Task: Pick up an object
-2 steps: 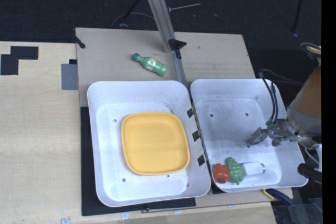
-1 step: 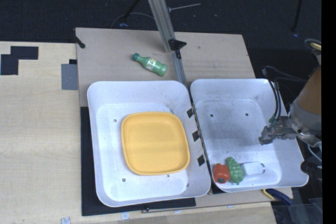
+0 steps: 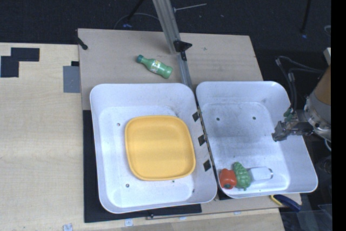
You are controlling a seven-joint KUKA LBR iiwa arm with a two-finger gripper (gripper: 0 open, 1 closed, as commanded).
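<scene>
From my feed, the gripper (image 3: pixel 281 132) is sitting over the right-hand rim of the right bin (image 3: pixel 243 96), about halfway along that side. It's a small dark shape at this angle, and I honestly can't tell how the fingers stand. Nothing shows between them, so I'm not calling it a hold on anything. A bit of the arm (image 3: pixel 324 96) pokes in at the right edge of the view above it.

The pickable stuff in that bin is bunched at the near edge: a red tomato-looking piece (image 3: pixel 227 178) touching a green bumpy thing (image 3: pixel 243 176) just to its right, and a pale white object (image 3: pixel 261 173) right beside that. All three lie well apart from the gripper, down toward the near wall.

The left bin (image 3: pixel 108 111) has a yellow plate (image 3: pixel 160 147) lying flat in the middle. Out on the surface (image 3: pixel 227 57) behind the bins, a green bottle (image 3: pixel 155 66) lies on its side, and a slanted aluminium rail (image 3: pixel 166 8) rises from near the seam between the bins.
</scene>
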